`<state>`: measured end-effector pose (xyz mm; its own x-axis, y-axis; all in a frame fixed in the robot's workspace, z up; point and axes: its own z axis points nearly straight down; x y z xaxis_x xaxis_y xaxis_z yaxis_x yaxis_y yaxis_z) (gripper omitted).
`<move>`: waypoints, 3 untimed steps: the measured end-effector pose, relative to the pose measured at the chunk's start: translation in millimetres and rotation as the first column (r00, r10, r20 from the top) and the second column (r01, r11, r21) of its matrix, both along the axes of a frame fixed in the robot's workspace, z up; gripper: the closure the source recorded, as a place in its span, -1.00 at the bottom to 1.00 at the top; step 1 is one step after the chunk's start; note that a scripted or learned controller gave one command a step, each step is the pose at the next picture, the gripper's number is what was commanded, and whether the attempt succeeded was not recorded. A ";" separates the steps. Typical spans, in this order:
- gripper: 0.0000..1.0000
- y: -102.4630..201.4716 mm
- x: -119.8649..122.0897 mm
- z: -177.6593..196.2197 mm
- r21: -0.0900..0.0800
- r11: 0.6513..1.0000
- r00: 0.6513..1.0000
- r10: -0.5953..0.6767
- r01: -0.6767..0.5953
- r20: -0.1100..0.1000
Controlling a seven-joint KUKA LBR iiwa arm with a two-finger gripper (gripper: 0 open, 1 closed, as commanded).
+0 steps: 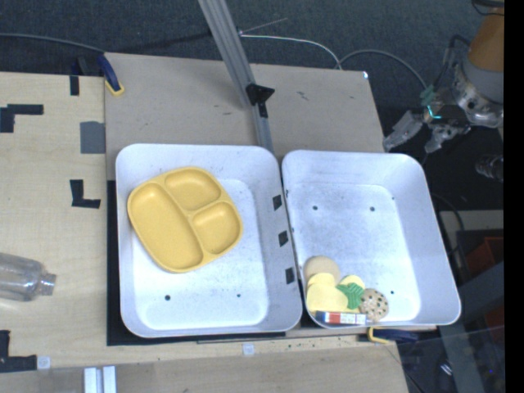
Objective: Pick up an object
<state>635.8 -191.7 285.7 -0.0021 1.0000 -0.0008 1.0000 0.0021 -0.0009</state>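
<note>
Hovering off the bench's right edge, the gripper (426, 125) hangs well apart from both bins; whether it is open cannot be told. The yellow divided plate (184, 217) fills the left bin (131, 301). Small pieces (344, 295) crowd the right bin's near-left corner, so the arm should descend squarely over them.

Even, fairly bright light from above washes out the two white bins (196, 158), with only faint shadows. The picture is soft and grainy; the far right corner is dim and blurred.
</note>
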 end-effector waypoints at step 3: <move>1.00 97.8 34.1 -148.4 0.003 1.000 1.000 0.008 -0.008 0.003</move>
